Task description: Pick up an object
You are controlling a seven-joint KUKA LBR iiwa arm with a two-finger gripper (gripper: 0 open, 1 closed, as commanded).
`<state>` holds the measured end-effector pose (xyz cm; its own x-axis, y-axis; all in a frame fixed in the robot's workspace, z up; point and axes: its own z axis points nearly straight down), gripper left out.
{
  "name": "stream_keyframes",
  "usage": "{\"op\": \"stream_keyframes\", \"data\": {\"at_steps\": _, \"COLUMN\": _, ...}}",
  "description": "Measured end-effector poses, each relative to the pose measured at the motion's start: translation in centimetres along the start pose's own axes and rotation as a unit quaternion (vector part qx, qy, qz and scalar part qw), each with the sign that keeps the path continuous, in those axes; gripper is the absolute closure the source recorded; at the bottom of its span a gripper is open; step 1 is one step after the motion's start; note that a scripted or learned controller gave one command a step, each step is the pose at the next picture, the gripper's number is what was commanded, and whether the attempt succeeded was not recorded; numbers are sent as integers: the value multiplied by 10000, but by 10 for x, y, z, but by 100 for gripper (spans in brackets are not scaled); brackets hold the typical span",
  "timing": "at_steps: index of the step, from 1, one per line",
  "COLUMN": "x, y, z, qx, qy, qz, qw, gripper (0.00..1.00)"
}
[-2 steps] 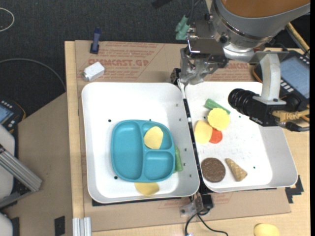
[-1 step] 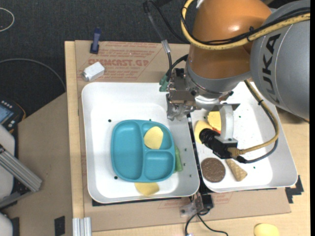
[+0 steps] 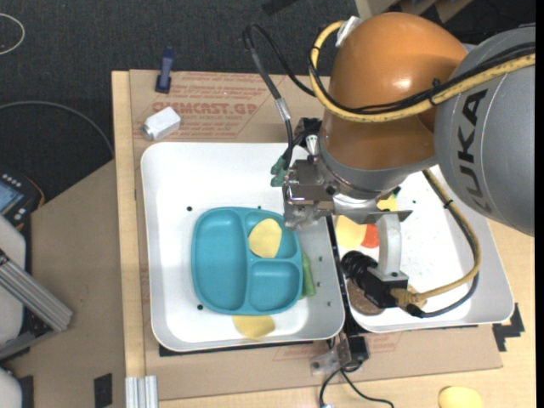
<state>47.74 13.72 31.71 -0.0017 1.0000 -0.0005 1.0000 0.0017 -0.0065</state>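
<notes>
Pincer at blue tray's upper right rim, grip state unclear

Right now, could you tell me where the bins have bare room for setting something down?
The left bin is bare along its far strip and left side, beyond the blue divided plate. Its near right part is crowded: the plate, two yellow pieces and the arm overhead. In the right bin, a bare patch lies at the near right corner.

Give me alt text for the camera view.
The grey-and-orange arm hangs low over the seam between two white bins. The left bin holds a blue divided tray with a yellow piece in it.
</notes>
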Motion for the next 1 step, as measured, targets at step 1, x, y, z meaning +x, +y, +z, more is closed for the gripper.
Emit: {"op": "stream_keyframes", "data": {"at_steps": 1, "x": 21, "y": 2, "z": -168, "qx": -135, "qy": 42, "qz": -14, "qw": 9999, "gripper": 100}}
